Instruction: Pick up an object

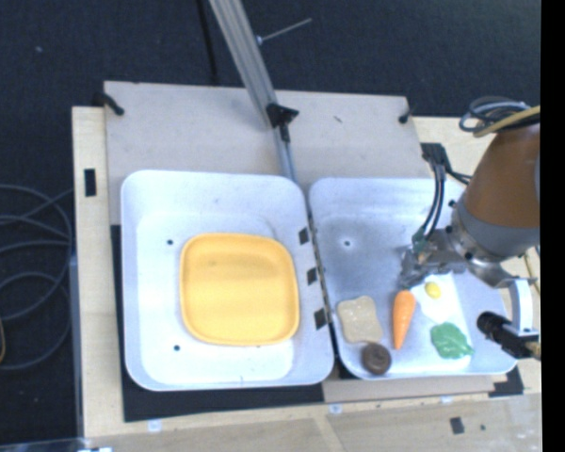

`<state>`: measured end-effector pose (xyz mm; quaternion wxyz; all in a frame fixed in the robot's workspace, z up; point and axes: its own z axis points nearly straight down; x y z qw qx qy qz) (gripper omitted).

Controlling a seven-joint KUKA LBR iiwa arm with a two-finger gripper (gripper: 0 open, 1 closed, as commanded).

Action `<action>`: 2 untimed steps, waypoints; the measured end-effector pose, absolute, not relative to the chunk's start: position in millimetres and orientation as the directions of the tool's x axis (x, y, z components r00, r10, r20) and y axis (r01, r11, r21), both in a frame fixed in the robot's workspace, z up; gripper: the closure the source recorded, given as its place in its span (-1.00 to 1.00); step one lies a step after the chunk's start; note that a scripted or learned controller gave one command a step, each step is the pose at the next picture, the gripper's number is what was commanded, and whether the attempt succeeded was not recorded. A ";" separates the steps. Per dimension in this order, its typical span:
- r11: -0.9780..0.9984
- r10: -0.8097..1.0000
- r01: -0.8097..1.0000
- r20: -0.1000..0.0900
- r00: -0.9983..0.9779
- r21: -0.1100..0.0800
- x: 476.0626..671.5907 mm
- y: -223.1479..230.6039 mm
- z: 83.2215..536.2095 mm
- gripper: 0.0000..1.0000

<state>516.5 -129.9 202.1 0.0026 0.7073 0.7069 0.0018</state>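
The right bin (pixel 358 215) holds an orange carrot (pixel 403 317), a beige bread slice (pixel 359 319), a brown round piece (pixel 376 357), a green leafy piece (pixel 449 339) and a small yellow piece (pixel 433 290). My gripper (pixel 420 265) hangs over the right side of this bin, just above the carrot's top end and next to the yellow piece. I see nothing between its fingers. The arm's orange band (pixel 508 182) stands above it at the right edge.
The left bin (pixel 151 215) carries a yellow square plate (pixel 239 288). A metal pole (pixel 250 55) slants down from the top to the gap between the bins. Cables lie on the dark floor at the left.
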 end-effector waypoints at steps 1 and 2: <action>0.000 1.000 1.000 -0.001 0.000 0.005 508.6 -132.7 250.2 1.00; 0.000 1.000 1.000 0.000 0.000 0.002 509.2 -133.1 266.4 1.00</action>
